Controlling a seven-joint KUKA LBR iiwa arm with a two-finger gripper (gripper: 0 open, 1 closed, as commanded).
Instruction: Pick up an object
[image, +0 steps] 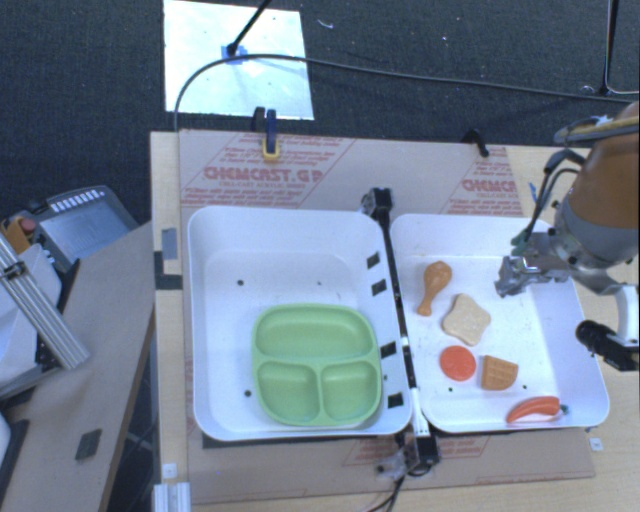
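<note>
drumstick (433, 286) upright-slanted, bone end down-left, hand (512, 278) beside

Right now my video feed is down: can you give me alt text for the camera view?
The gripper hovers over the right bin, above and to the right of five toy foods: a drumstick, bread slice, red disc, orange wedge and sausage. The left bin holds a green divided plate.
</note>
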